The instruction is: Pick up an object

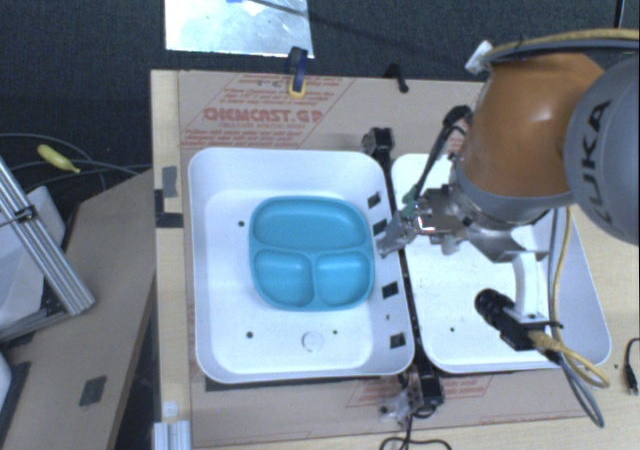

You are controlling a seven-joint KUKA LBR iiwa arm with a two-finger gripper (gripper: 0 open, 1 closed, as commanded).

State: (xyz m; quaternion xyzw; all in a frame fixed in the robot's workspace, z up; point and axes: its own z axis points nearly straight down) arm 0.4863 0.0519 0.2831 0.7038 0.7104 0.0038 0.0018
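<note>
A light blue divided plate (308, 253) with three compartments lies flat in the middle of the left bin (222, 200). The grey and orange arm (530, 128) hangs over the right bin (440, 338). Its gripper (402, 226) points left, low over the right bin's left edge, close to the black divider between the bins. It sits just right of the plate's right rim and apart from it. The wrist hides much of the right bin's floor.
A small pale disc (313, 341) lies on the left bin's floor near its front wall. A black fitting with a yellow cable (515, 323) hangs from the arm over the right bin. Black clips (390, 288) line the divider. Cardboard (265, 108) lies behind the bins.
</note>
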